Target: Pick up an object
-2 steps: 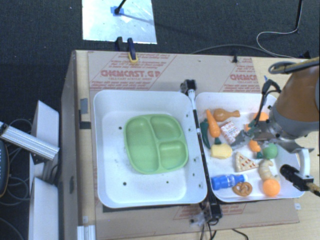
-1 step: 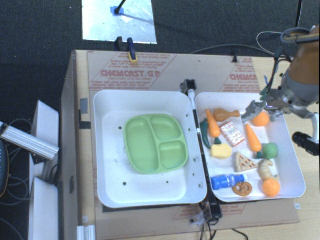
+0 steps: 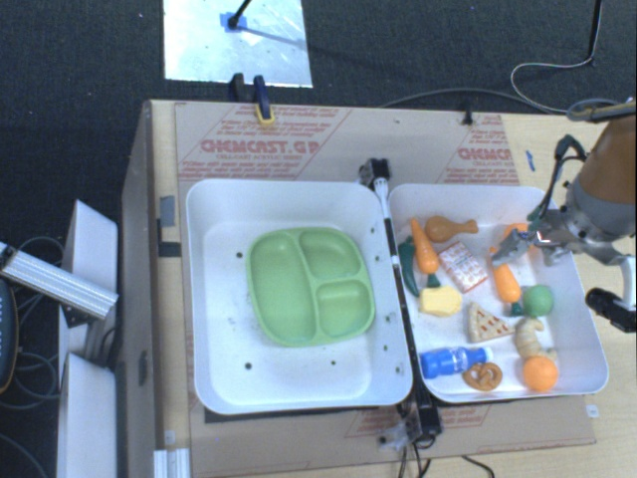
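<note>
Our gripper [image 3: 518, 244] hangs at the right bin's [image 3: 595, 361] two o'clock, over toy food; finger state we cannot tell.

From my station I saw the arm [image 3: 605, 172] reaching in from the right edge, its grey body with the orange band sitting high over the right side of the bench. The wrist angled down and to the left, with cabling looped above it. The gripper [image 3: 525, 242] hung low at the end of it, pointing leftward. At that slant I couldn't make out how it was set. A dark part of the rig stuck out just below the wrist.
</note>
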Available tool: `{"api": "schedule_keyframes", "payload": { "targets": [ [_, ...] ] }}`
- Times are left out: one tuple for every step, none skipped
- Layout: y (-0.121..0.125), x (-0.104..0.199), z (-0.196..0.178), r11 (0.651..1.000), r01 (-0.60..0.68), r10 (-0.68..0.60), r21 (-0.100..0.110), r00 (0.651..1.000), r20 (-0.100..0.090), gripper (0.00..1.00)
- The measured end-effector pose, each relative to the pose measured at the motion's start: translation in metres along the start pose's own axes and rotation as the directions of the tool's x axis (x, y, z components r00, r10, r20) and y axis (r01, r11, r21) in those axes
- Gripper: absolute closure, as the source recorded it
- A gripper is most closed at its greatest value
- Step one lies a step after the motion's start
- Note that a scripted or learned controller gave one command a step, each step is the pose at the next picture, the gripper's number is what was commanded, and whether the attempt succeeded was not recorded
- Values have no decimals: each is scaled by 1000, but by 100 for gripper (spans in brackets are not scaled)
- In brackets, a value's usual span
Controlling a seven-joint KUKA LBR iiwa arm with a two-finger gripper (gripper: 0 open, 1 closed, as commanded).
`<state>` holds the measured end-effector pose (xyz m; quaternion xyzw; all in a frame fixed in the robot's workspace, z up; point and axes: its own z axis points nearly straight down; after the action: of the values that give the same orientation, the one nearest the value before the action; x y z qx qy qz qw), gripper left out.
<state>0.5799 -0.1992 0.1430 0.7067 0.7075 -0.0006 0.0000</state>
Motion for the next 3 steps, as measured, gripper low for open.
{"api": "schedule_keyframes", "payload": {
  "targets": [
    [-43,-7,43,1000,0,0,-1,1000,-1,0],
    [-41,-8,32,1000,2,-1,-5,1000,1,100],
    [-1,-7,-61,1000,3,-3,-6,1000,1,100]
  ]
}}
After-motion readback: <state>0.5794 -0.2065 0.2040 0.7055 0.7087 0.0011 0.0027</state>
